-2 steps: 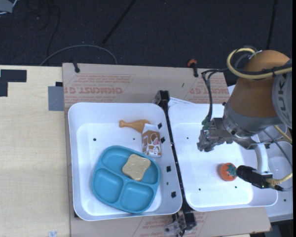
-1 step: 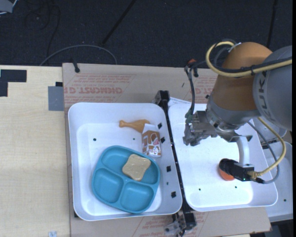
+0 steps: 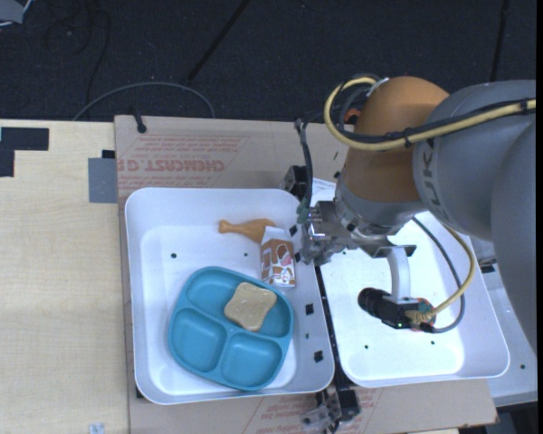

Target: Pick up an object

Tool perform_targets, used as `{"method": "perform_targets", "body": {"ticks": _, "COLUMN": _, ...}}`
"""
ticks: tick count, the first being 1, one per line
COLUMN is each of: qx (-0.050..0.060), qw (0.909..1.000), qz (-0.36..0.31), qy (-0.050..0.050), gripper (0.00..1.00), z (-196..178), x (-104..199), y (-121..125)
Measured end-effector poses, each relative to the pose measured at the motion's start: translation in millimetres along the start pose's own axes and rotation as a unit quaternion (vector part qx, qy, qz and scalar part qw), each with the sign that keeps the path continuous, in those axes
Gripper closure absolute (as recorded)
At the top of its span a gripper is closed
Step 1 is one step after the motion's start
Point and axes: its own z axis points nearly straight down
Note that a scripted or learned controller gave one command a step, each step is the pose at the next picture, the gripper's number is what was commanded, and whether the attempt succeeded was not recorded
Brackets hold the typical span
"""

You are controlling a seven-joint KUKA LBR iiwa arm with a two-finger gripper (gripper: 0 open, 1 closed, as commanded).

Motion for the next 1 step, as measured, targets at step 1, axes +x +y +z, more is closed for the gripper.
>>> {"method": "perform_targets", "body": {"ticks": 1, "qx": 0.0, "qw": 1.0, "qz": -0.001, "qy": 0.001, "gripper": 1.0, "z": 8.4, "x": 56.4, "y": 12.3}}
